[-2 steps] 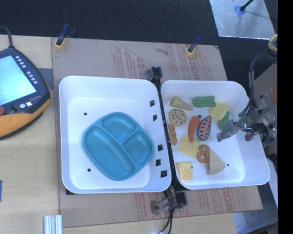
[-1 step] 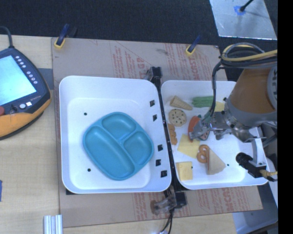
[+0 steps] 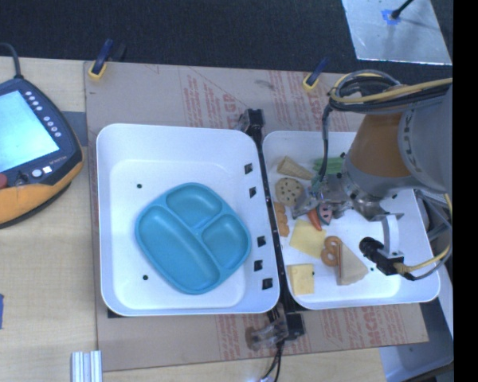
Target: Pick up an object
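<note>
Camera view. Looked first for writing: found reddish printed letters in rows on the cardboard sheet (image 3: 215,94) under the bins, too faint to read. Found no legible label on the teach pendant (image 3: 20,153) at the far left, only a pale screen and a row of small buttons.

Saw the left bin (image 3: 111,213) bearing a blue divided plate (image 3: 193,237), lying flat, with its long axis slanted from upper left to lower right.

Saw the right bin (image 3: 414,293) holding a scatter of toy food pieces. Noted a tan wedge (image 3: 293,168) near the far left corner, with a round brown cookie (image 3: 287,189) just beside it. Noted an orange strip (image 3: 281,219) close to the left wall, long axis running along that wall, far to near. Noted a yellow cheese wedge (image 3: 307,239), a pretzel (image 3: 331,251) touching its right side, a pale bread slice (image 3: 350,270) just beside the pretzel, and a yellow square (image 3: 301,278) near the front wall.

Saw the grey arm (image 3: 426,146) with the orange band reaching in from the right, over the far half of the right bin. Placed the gripper (image 3: 327,201) low under the wrist, just beside a small red piece (image 3: 327,213) and a green piece (image 3: 331,165). Could not tell whether wide or narrow, nor whether holding anything.
</note>
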`<state>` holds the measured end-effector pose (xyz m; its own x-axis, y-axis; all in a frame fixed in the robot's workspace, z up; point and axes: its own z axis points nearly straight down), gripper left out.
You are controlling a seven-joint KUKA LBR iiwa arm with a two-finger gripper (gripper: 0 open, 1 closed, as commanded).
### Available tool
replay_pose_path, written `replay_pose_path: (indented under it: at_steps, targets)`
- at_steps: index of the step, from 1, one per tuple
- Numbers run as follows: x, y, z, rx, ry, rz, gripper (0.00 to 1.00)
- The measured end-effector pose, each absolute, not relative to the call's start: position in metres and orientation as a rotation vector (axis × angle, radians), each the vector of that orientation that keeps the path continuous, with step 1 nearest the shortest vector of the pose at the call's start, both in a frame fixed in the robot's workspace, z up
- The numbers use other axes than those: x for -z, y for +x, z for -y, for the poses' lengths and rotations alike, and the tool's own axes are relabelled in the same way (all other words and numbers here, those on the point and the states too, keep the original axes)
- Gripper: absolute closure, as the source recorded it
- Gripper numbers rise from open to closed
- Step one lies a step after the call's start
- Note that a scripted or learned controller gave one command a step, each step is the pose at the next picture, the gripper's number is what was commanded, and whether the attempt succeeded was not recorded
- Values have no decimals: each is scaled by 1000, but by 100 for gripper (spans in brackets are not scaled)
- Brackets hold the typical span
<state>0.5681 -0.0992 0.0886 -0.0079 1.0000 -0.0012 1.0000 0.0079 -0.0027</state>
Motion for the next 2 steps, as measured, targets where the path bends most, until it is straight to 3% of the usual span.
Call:
replay_pose_path:
  at_steps: [1, 2]
  targets:
    - [-103, 568, 101, -3, -2216, 2230, 100]
    - [-197, 534, 25, 11, -2210, 2235, 100]
